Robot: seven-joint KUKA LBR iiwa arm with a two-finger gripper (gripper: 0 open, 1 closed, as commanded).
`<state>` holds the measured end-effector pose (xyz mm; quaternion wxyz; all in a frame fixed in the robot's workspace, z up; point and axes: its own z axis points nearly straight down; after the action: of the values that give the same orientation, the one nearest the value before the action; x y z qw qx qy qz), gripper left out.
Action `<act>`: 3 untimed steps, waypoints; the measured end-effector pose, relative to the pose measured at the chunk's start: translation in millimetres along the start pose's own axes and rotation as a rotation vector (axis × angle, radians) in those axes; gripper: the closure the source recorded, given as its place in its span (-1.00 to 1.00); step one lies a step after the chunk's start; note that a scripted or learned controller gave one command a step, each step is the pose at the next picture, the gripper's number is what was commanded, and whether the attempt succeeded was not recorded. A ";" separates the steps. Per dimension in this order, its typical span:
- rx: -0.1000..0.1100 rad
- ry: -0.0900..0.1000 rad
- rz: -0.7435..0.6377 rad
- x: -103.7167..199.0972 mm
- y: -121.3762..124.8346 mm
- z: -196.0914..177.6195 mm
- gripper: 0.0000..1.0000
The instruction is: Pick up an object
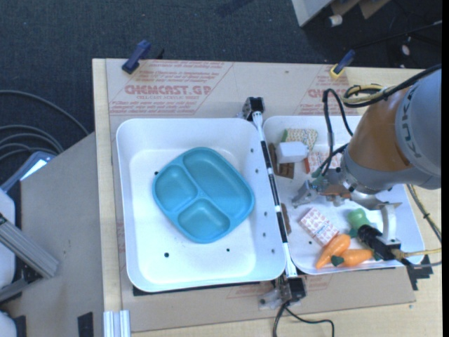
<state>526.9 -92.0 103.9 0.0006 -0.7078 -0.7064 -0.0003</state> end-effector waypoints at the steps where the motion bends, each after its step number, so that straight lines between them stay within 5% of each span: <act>1: 0.000 -0.002 -0.003 -5.5 70.5 19.2 -1.00; 2: 0.018 0.003 -0.001 -10.5 111.3 20.7 -1.00; 3: 0.011 -0.001 -0.003 -41.3 124.5 20.6 -1.00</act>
<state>651.4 -133.5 83.1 0.0042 -0.7068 -0.7074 0.0037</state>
